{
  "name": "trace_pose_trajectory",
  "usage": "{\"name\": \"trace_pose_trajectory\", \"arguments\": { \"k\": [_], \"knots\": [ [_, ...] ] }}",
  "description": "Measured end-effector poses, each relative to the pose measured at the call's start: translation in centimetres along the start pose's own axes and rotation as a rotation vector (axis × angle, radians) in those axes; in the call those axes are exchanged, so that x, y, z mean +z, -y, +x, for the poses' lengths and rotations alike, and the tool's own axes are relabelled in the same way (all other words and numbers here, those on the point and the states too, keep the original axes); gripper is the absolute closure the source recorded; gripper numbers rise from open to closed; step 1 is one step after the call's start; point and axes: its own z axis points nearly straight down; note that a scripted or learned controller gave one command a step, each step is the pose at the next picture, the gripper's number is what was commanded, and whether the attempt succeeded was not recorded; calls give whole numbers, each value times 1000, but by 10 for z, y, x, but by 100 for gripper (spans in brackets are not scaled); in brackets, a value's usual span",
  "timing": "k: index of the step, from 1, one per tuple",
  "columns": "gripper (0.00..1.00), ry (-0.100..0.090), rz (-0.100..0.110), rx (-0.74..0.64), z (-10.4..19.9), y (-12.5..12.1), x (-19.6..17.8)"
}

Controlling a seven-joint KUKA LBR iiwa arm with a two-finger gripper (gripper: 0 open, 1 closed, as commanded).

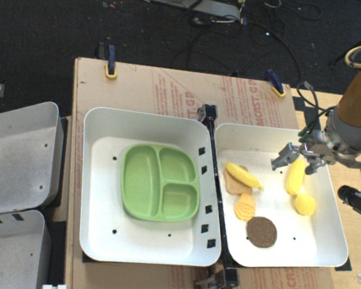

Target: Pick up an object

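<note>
Dark floor w/ loose cables behind; a cardboard-topped bench carries two white bins side by side, clamped at the far edge, prob. so nothing shifts. Left bin holds a green divided plate, lying flat near its centre. Right bin holds the pickable stuff: a banana resting on a tan slice, a ridged yellow chip just near of it, a brown round cookie nearest, a lemon to the right. The gripper sits low over the far-right part of that bin, w/ a yellow oblong piece right at its tips. Can't tell if the jaws are wide, narrow or gripping it. Looks like an approach to that piece.
</note>
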Motion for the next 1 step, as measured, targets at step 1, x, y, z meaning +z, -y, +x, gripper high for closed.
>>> {"name": "trace_pose_trajectory", "arguments": {
  "k": [1],
  "knots": [
    [0,2,-14,-3,0,-3,-8]
  ]
}}
